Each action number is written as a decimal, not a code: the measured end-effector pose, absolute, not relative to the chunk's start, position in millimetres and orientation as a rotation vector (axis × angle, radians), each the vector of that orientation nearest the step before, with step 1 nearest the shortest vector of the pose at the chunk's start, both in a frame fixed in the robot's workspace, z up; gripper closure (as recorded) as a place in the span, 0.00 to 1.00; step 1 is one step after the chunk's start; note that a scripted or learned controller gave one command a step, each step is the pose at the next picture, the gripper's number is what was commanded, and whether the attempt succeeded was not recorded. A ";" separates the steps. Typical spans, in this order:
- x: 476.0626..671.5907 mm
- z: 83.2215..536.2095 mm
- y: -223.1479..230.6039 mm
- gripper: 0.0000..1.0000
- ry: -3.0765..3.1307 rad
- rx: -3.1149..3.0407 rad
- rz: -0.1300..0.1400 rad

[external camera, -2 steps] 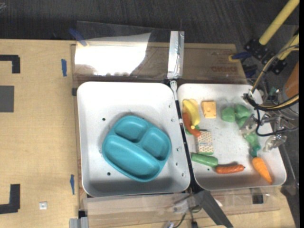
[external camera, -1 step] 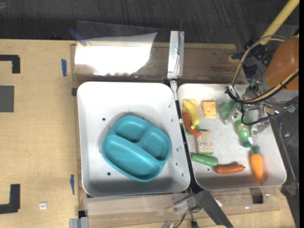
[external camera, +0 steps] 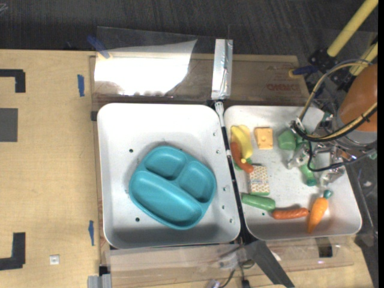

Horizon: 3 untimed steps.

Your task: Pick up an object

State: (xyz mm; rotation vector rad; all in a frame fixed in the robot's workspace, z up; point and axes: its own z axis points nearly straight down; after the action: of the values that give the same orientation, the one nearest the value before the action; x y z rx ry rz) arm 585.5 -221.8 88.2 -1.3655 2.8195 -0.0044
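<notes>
Right bin (external camera: 354, 221): one carrot (external camera: 318, 212), one sausage (external camera: 289, 213), one banana (external camera: 241, 139); end effector (external camera: 307, 158) state unclear.

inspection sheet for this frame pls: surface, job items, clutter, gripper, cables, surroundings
Surface: two white bins side by side, left bin and right bin, on a wooden bench.
Job's things: in the right bin, banana, cracker, wafer, green pod, sausage, carrot, green pieces by the gripper.
Clutter: teal divided plate in the left bin.
Gripper: gripper low over the right bin's right side; grasp cannot be judged.
Cables: black cables looped above the wrist.
Surroundings: clear plastic sheet behind the bins, blue tape, yellow pole.
</notes>
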 end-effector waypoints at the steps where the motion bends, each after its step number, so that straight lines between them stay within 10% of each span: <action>1: 544.9 88.7 -220.8 0.00 2.761 -1.477 -0.005; 2: 549.0 101.4 -218.5 1.00 2.751 -1.473 -0.012; 3: 548.6 100.7 -218.4 0.00 2.752 -1.474 -0.010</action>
State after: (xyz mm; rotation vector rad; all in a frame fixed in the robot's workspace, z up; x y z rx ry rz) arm 548.6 -218.4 100.7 -1.4738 2.7515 -0.0103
